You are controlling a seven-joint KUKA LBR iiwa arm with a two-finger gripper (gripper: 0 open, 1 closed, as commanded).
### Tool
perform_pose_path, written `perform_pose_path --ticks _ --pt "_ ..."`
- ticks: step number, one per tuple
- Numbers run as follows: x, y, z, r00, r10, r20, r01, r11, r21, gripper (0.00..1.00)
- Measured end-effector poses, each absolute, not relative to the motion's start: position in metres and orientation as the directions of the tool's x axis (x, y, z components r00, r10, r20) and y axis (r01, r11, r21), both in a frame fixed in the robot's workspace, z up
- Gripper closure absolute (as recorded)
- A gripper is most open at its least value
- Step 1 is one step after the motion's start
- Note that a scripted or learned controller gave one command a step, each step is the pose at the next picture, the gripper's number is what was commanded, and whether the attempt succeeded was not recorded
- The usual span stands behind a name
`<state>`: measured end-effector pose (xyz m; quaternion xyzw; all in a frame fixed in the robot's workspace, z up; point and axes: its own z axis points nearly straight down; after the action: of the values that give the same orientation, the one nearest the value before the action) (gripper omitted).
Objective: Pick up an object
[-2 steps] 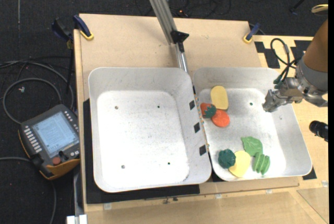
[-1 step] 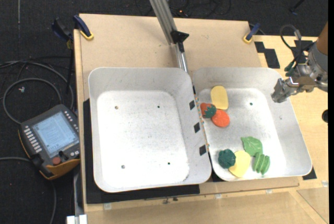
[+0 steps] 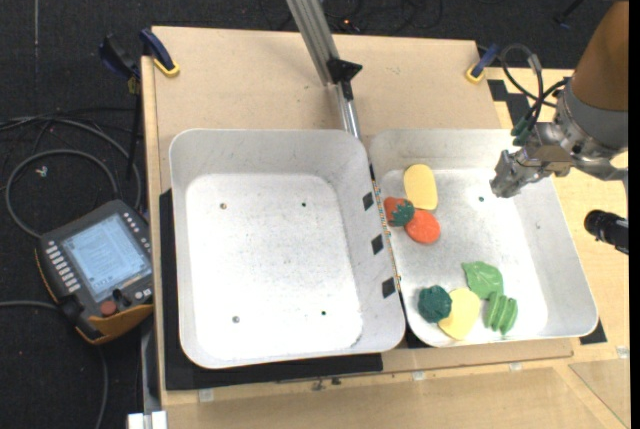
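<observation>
Grey gripper (image 3: 507, 179) above right bin (image 3: 560, 247), finger gap indiscernible, nothing visibly held, toys below.

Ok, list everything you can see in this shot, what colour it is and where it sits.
Left bin: one, white, left half of the bench.
Right bin: one, white, beside it.
Yellow piece: one, upper part of right bin.
Red-orange pieces: two, one with a green top, just below the yellow piece.
Dark green piece: one, near the right bin's front edge.
Pale yellow piece: one, right beside the dark green one.
Light green pieces: two, front right of the right bin.
Pendant: one, grey and orange, floor at left.
Clamps: two, blue and yellow, bench's back corners.
Gripper: one, grey, over the right bin's back area.
</observation>
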<state>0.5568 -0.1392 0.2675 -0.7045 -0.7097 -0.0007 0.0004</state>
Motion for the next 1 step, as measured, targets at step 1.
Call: perform_pose_path --ticks 1 --pt "0.5486 -0.0871 0.2503 -0.008 1.0 0.002 1.0 0.008 -0.002 1.0"
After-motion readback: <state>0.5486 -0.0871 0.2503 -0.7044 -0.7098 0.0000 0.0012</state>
